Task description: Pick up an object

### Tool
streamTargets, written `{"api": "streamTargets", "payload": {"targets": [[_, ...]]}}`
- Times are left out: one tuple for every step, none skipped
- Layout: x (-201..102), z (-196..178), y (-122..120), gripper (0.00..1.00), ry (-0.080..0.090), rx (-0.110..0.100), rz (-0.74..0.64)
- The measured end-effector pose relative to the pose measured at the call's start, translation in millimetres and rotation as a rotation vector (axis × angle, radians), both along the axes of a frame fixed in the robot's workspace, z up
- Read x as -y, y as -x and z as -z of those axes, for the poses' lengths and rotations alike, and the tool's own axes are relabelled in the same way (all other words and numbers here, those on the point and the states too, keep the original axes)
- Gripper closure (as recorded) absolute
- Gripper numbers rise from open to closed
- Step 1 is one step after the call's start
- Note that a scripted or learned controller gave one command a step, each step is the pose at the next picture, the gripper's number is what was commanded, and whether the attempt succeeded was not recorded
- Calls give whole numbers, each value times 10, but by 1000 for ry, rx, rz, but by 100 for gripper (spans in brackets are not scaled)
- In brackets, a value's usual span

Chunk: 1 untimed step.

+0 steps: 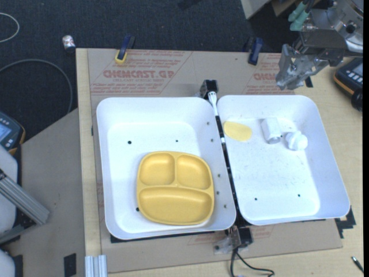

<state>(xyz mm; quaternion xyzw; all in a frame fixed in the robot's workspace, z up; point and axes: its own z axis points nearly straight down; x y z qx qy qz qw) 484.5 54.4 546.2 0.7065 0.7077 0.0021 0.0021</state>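
The right bin (323,172) holds a small flat yellow oval piece (237,131) near its upper left corner. A white object made of a short cylinder and a rounded end (282,133) lies to the right of it. My gripper (292,74) hangs above the far edge of the right bin, at the upper right of the camera view, clear of both objects. Nothing shows between its fingers.
The left bin (115,131) holds a yellow three-compartment plate (174,187). Blue and yellow clamps (123,50) hold the cardboard base at the back. A black device (353,78) sits at the far right, cables on the dark floor at the left.
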Motion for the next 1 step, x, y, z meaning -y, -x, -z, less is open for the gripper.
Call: {"api": "streamTargets", "payload": {"targets": [[-214,1550,-78,100,3,-23,1]]}}
